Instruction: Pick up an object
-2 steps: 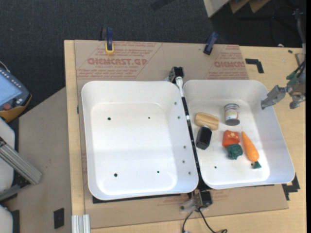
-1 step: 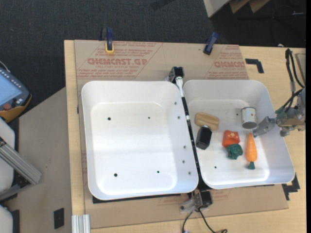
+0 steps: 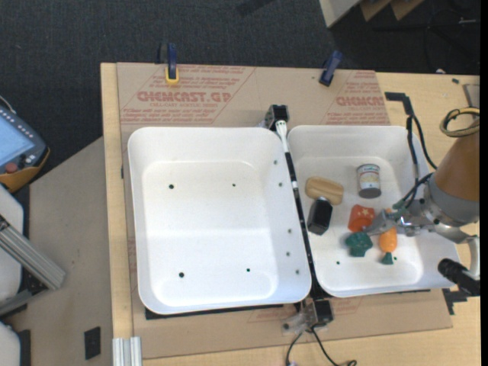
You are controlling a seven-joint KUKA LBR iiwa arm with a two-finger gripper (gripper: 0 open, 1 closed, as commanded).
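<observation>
Pincer (image 3: pixel 390 221) position: low inside the right bin (image 3: pixel 347 139), at about 3 o'clock from that bin's centre, with the grey arm (image 3: pixel 457 185) entering from 3 o'clock of the view. You cannot tell how far the pincer is open, nor whether it has hold of anything; its tip is too small and cluttered to read.

You will find the objects grouped in the right bin. The red-orange object (image 3: pixel 361 218) lies just at 9 o'clock of the pincer tip, and the small orange object (image 3: pixel 388 241) lies just at 6 o'clock of it. The teal object (image 3: pixel 357 243) sits at 6 o'clock of the red-orange one, touching or nearly so. The black object (image 3: pixel 319 215) lies near the bin's 9 o'clock wall, with the tan block (image 3: pixel 324 188) just at 12 o'clock of it. The small can (image 3: pixel 368 180) stands upright at 3 o'clock of the tan block.

The left bin (image 3: pixel 149 204) sits beside the right bin on the desk (image 3: pixel 122 90).
</observation>
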